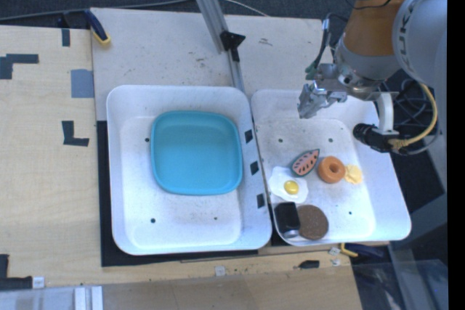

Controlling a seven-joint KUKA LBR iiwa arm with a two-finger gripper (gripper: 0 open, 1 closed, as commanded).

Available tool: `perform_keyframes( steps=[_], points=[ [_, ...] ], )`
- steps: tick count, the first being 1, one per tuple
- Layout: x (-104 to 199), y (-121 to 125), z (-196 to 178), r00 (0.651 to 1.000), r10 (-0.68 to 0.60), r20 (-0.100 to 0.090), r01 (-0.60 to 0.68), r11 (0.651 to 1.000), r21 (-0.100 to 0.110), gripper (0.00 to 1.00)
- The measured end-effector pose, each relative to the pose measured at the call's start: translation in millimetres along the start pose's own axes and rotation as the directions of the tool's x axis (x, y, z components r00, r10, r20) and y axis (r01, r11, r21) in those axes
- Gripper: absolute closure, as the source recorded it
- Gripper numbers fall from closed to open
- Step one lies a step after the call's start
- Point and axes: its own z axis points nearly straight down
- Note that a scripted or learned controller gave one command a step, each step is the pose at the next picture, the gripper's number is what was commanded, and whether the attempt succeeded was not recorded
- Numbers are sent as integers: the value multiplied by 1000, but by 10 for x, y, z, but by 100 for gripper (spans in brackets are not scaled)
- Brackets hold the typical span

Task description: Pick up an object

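Gripper (311,104) at right bin's (378,225) 12 o'clock edge, holding nothing; finger spread unclear. Toy food clusters toward 6: donut (332,170), watermelon slice (306,162), fried egg (289,186), cookie (312,222). Blue plate (196,152) at 9.

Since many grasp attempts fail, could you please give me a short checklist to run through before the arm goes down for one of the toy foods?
1. Gripper carrying nothing: ok, nothing shows beneath it.
2. Gripper over the right bin: ok, it hangs over the far end.
3. Gripper above a target: not ok, the toys lie nearer the front.
4. Doughnut free to grasp: ok, though the small yellow piece sits close beside it.
5. Fried egg separated: not ok, it touches the black block.
6. Blue plate out of the way: ok, it lies in the left bin.
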Motion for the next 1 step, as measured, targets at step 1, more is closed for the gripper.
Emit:
perform_keyframes(
  steps=[1],
  points=[
    [527,-181,96,1000,1,0,-1,1000,1,100]
  ],
)
